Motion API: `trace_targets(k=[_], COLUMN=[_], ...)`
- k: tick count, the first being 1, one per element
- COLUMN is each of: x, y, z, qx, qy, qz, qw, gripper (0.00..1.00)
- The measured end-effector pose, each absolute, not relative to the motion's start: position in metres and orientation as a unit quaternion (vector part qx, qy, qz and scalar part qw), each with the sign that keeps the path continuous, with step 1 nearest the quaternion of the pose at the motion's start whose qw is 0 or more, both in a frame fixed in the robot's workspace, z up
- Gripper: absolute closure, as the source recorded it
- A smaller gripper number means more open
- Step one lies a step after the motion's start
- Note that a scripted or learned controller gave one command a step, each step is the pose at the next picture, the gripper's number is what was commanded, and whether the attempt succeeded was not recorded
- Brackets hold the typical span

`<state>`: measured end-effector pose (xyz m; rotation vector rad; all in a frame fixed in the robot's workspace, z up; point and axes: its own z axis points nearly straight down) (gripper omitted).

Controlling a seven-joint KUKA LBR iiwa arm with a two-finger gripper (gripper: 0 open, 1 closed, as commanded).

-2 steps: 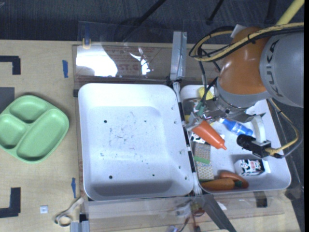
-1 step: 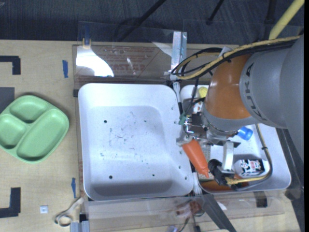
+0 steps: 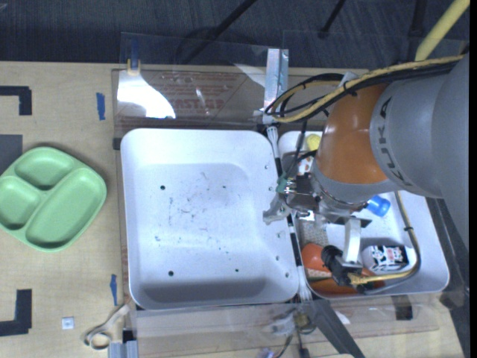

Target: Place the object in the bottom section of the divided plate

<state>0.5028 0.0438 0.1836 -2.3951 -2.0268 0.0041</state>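
Scanning from your left, you find the green divided plate (image 3: 51, 197) on the tabletop (image 3: 59, 88) — nothing in its sections. Next comes the left white bin (image 3: 201, 207), then the right bin (image 3: 436, 271) with an orange-red object (image 3: 313, 258), a blue piece (image 3: 378, 205) and a black-and-white item (image 3: 386, 256) — under the arm (image 3: 402, 133).

divided plate (image 3: 51, 198): pale green, rounded, three sections, upright and flat on my wooden bench at the frame's left edge, mid-height, left of the white bins | sections: two small ones toward upper left, one long one toward lower right | nothing lying in any section
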Motion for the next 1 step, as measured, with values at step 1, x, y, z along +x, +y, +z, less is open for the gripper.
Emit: trace_targets(k=[1], x=[0.5028], y=[0.0437], z=[0.1836], qx=[-0.763], qy=[-0.646], qz=[0.0013], qw=[0.002], gripper=[0.0])
